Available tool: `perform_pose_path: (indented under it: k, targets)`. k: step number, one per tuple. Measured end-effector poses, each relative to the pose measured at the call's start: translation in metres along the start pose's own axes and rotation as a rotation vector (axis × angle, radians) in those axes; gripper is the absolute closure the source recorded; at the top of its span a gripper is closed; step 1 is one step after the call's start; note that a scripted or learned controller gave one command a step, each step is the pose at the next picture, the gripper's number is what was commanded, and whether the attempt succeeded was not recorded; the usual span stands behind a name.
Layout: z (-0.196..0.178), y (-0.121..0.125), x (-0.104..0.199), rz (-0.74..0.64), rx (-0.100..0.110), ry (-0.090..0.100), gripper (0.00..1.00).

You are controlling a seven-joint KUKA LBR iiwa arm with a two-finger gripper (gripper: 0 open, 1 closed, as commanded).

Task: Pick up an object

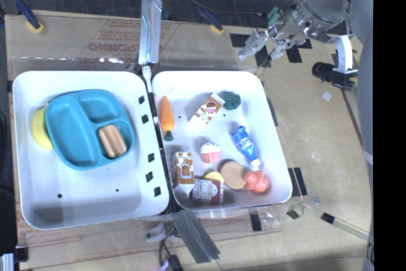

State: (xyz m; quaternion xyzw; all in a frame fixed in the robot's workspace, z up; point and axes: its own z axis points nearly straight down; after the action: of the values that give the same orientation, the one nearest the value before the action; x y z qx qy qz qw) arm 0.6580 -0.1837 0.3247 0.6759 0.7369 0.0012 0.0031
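Note:
My gripper (261, 47) hangs above the far right corner of the right bin (274, 136), fingers spread open with nothing between them. Below it the right bin holds several toy foods: a carrot (166, 116), a small carton (207, 110), a dark green piece (231, 99), a blue bottle (244, 144), a cupcake (210, 152), a brown box (183, 168), a round cookie (233, 174), a red-pink piece (257, 182) and a dark can (204, 191). None of them touches the gripper.
The left bin (38, 200) holds a blue divided plate (76, 120) with a hot dog bun (112, 140) in one section, and a yellow piece (40, 129) tucked under its left side. A metal divider strip (150, 28) rises between the bins at the back.

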Motion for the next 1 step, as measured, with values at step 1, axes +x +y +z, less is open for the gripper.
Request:
perform_pose_path:
  k: [1]
  targets:
    - [0.1566, -0.0690, 0.0227, -0.005, 0.013, 0.004, 0.00]
